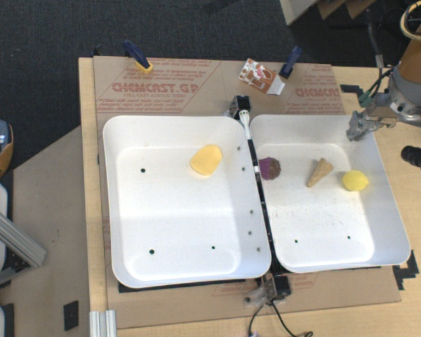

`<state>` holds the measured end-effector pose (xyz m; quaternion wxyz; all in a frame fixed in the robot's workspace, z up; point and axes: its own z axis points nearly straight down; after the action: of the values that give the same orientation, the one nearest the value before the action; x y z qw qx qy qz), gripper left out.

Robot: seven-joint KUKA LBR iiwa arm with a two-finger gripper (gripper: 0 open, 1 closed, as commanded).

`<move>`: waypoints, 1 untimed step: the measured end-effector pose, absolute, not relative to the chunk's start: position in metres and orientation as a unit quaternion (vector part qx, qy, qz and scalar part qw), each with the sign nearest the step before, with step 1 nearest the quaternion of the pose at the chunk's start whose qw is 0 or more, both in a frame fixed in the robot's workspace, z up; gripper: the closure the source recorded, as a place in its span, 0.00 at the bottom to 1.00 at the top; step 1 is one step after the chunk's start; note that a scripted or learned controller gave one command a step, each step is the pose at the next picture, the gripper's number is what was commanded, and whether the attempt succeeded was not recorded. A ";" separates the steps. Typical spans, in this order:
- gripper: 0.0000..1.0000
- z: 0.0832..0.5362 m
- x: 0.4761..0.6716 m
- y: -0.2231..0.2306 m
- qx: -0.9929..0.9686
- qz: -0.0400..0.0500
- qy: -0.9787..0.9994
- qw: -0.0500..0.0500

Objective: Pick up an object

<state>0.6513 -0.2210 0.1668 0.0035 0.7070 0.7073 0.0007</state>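
From my remote station I see the grey metal two-finger gripper [360, 128] poised over the far right corner of the right white plastic bin [389, 223]; whether it is wide or narrow I cannot tell. That bin holds a small yellow lemon-shaped object [355, 181], a tan cone-shaped object [319, 172] and a dark purple round object [269, 168] near its left wall. A larger pale yellow rounded lump [206, 160] lies in the far part of the left white plastic bin [126, 251].
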 end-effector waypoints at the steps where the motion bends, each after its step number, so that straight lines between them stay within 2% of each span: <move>1: 1.00 0.253 0.637 -0.197 0.706 0.003 0.708 0.005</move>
<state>0.6374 -0.1967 0.2532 0.0051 0.7061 0.7081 0.0029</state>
